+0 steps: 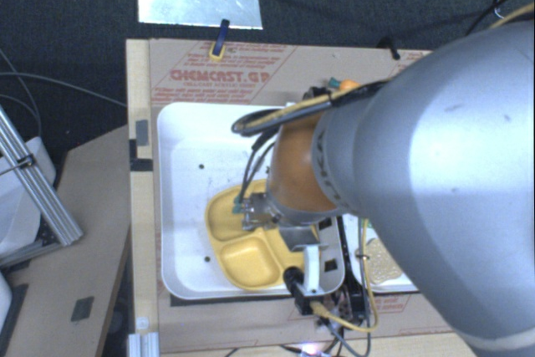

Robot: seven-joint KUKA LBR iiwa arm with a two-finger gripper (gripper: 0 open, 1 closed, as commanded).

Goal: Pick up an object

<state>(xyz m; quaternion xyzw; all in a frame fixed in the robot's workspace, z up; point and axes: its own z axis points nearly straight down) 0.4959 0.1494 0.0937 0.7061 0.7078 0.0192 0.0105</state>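
Note:
A yellow plastic divided dish (238,251) lies in the left white bin (180,155), toward its near right part. The grey arm with its orange band reaches down over the bin and covers the dish's right side. My gripper (251,211) is low over the dish's upper compartment, its fingers hidden by the wrist and cables.
The right bin (389,284) is mostly covered by the arm; a pale speckled object (383,262) shows at its near edge. A cardboard sheet (226,67) lies behind the bins with a blue-and-yellow tool (220,39) on it. An aluminium frame (33,180) stands at left.

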